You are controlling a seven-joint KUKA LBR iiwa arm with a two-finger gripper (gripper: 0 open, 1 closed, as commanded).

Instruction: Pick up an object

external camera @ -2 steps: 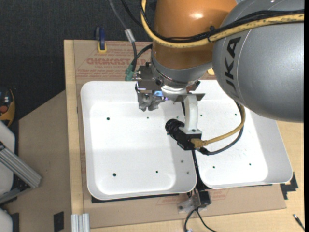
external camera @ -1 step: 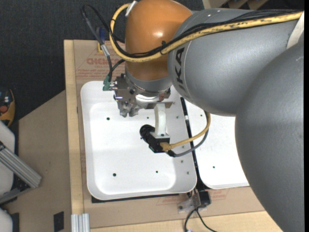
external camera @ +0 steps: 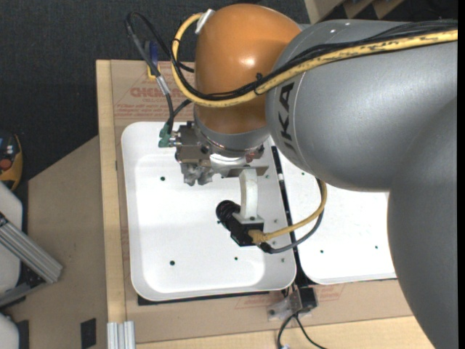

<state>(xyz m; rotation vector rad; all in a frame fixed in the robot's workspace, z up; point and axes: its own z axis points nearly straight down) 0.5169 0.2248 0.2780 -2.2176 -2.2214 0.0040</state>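
Two fingers (external camera: 190, 179) hang over the upper middle of the left bin (external camera: 145, 267), tips close to its white floor. Wide or narrow: cannot tell, the wrist covers them from above. Nothing is seen between them. Where the object lies cannot be told; the arm (external camera: 363, 107) hides part of both bins. The orange band (external camera: 232, 57) sits just above the fingers. Small dark specks (external camera: 171, 262) dot the left bin floor. The right bin (external camera: 349, 267) lies just beside it on the brown worktop (external camera: 109, 195).

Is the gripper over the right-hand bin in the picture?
No, the gripper is above the left-hand bin, toward its far side; the right-hand bin sits partly under the grey arm.
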